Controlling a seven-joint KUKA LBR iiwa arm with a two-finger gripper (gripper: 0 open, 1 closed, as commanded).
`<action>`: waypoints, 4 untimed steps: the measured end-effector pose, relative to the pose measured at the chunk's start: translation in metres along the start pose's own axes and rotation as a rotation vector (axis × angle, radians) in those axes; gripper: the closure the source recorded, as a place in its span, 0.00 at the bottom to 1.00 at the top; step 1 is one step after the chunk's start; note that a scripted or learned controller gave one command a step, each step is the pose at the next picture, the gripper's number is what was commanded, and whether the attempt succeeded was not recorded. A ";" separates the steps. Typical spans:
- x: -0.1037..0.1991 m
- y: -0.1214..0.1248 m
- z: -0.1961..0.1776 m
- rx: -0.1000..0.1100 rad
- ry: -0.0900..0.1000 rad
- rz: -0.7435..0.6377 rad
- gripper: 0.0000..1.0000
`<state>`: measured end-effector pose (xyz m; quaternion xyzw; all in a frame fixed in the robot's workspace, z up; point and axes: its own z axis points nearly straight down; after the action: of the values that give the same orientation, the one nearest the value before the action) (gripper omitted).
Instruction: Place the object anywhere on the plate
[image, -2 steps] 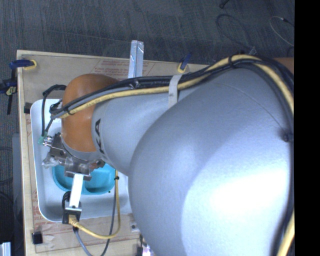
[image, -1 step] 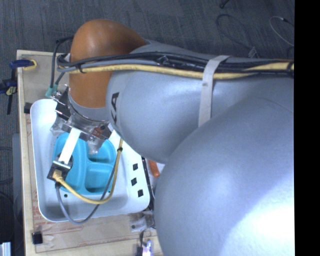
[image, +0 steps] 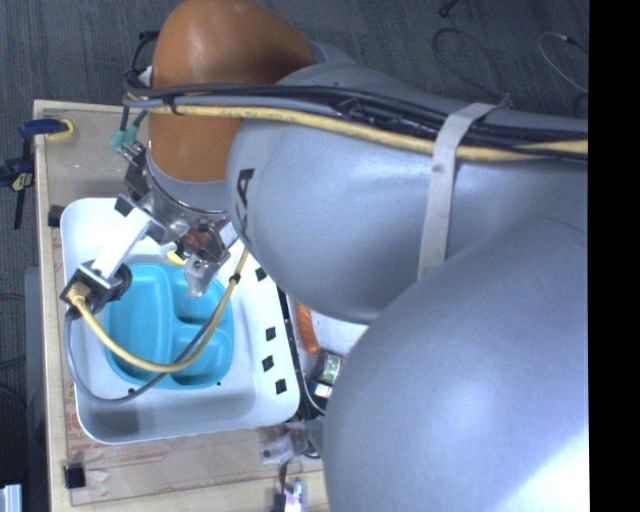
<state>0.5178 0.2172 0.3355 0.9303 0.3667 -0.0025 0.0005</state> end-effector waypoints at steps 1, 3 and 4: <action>0.000 -0.001 -0.008 0.002 -0.005 -0.005 1.00; -0.052 -0.006 0.054 0.000 -0.003 0.295 1.00; -0.056 -0.003 0.138 0.006 -0.005 -0.111 1.00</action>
<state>0.4739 0.1805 0.1973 0.9085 0.4177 -0.0060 -0.0014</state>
